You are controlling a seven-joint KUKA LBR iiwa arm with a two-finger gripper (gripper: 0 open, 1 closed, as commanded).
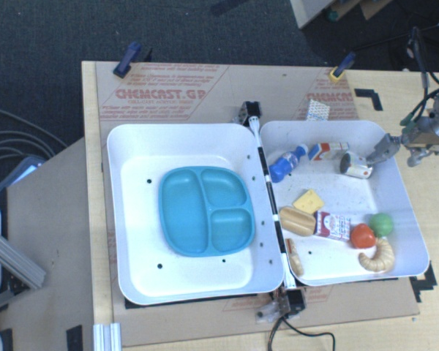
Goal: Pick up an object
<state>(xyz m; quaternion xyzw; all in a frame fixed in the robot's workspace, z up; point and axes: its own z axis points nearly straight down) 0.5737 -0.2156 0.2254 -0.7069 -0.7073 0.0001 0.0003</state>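
Jaws (386, 149): open or closed, can't tell at this size; nothing visibly between them. They hang over right bin (406, 189) upper-right corner, just beside a small grey-white cylinder (355, 167), the likeliest target. Others in same bin: blue bottle (284, 165), red-white tube (328, 151), yellow block (308, 200), hotdog (298, 221), red packet (332, 226), tomato (363, 236), green ball (383, 224), croissant (377, 257). Left bin (132, 152) has blue divided plate (205, 210). To do it well: centre over cylinder, straddle its short axis, descend clear of bin wall, close, lift straight.
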